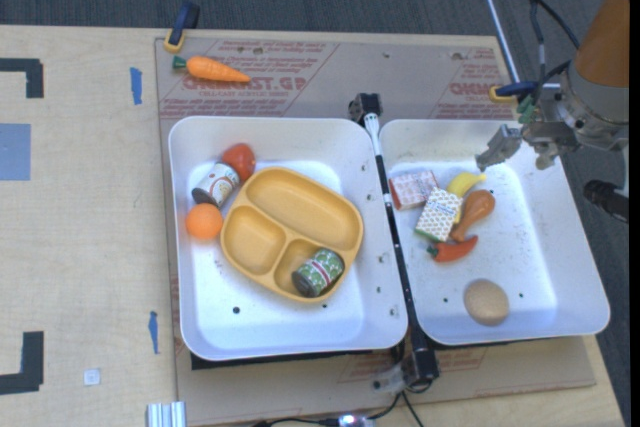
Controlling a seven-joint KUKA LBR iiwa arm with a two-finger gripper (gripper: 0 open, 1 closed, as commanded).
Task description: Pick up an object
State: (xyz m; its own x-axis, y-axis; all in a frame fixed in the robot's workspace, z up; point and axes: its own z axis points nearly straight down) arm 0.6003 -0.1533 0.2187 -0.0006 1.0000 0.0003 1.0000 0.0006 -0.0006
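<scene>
Drumstick [476, 211] lies in the right bin [560, 255], packed against a box [438, 215] and banana [465, 182]; your gripper [520, 147] hovers above, spread and empty. Expect neighbours blocking a finger.

The gripper [520, 147] hangs over the right bin's [560, 315] far edge; a banana [465, 182], drumstick [475, 211], box [438, 215] and packet [413, 187] cluster just left and nearer. An egg [487, 301] lies nearer still. The left bin [190, 305] holds a tray [290, 205] with a can [318, 272].
</scene>
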